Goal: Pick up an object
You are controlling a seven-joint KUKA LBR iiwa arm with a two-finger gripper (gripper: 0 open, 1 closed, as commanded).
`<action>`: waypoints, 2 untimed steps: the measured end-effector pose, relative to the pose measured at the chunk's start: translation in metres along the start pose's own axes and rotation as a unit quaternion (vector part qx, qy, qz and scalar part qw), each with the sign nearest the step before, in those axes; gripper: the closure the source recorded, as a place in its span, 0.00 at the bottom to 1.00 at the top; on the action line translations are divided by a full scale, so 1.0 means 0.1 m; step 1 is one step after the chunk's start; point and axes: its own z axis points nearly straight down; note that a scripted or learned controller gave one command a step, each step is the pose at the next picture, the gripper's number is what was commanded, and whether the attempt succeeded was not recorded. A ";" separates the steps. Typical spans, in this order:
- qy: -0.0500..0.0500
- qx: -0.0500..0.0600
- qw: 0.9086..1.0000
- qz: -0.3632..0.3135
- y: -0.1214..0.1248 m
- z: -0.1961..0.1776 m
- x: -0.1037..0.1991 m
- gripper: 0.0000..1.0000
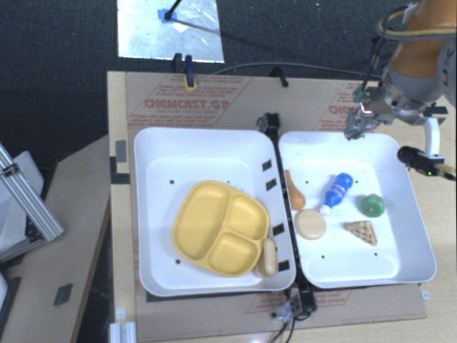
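Note:
The right bin [400,263] holds several small items: a blue and white bottle [338,190] lying on its side, a green ball-shaped thing [372,205], a tan round disc [310,225], a pizza-slice wedge [361,231] and an orange drumstick-like piece [293,191] by the left wall. My gripper [355,130] hangs over the bin's far rim, above and behind the bottle, with nothing seen between its fingers. The grey arm with its orange band [428,20] comes in from the upper right.
The left bin [153,191] bears a yellow divided tray [220,227] and a beige bread-like roll [268,257] at its near right corner. Black clips run along the divider between the bins. A shiny sheet [171,20] lies beyond the bench.

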 end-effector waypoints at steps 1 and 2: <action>0.001 0.002 1.000 -0.002 -0.23 0.03 0.52 1.00; 0.001 0.003 1.000 -0.002 -0.42 0.07 0.98 1.00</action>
